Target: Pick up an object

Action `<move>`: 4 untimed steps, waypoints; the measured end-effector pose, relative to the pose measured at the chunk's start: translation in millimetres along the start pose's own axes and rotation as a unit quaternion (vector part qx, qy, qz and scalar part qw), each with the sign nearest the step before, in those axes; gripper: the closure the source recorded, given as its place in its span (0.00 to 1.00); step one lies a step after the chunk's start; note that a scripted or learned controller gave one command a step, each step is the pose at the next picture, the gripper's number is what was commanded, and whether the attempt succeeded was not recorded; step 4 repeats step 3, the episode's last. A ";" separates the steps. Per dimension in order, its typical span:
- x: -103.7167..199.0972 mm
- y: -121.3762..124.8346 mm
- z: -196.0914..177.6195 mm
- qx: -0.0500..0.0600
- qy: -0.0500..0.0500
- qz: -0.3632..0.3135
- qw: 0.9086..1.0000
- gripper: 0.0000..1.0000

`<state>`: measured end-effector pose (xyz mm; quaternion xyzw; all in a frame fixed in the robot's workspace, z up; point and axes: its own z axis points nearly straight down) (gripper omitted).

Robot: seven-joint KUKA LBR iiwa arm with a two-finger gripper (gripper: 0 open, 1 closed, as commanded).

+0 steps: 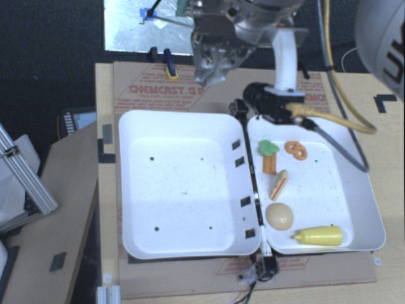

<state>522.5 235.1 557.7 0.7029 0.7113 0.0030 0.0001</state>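
Yellow bottle (319, 235) lies horiz., cap pointing left.

Light: bright, even overhead | glare: white bins (177, 122) washed out | shadows: faint | focus: arm (253, 5) blurred, soft overall

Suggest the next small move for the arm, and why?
Probably swing the gripper toward the right bin and start lowering. It hangs above the bench behind the bins, while the carrot, pretzel, hot dog, bun and mustard bottle all lie there.
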 end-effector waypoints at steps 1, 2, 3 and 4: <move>-0.1 -0.1 0.4 0.000 0.000 0.000 1.000 0.00; -4.1 114.2 91.7 0.002 -0.003 0.007 1.000 0.00; -2.6 110.3 75.0 0.000 -0.001 0.005 1.000 1.00; -2.6 110.3 75.0 0.000 -0.001 0.005 1.000 1.00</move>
